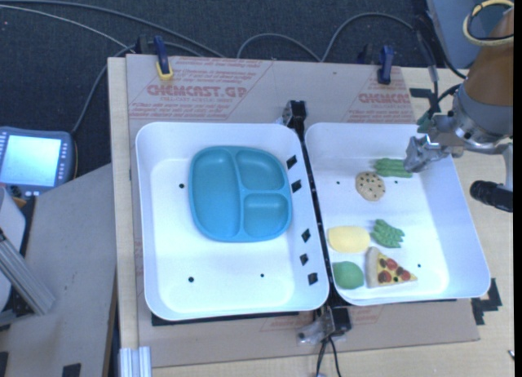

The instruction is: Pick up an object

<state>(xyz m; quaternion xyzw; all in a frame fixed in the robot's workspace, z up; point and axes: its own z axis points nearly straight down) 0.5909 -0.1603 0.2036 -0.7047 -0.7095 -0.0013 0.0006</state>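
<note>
My gripper hangs over the far right part of the right bin, its tips right at the end of a long green vegetable lying near the bin's back. A chocolate-chip cookie lies just in front of that vegetable. Nearer the front sit a yellow lemon-like piece, a leafy green piece, a round green piece and a pizza slice. I cannot make out whether the vegetable is between the fingers.
The left bin holds a blue divided tray. A black divider with clips runs between the bins. Clamps stand at the board's back edge. The arm's orange band rises at the right.
</note>
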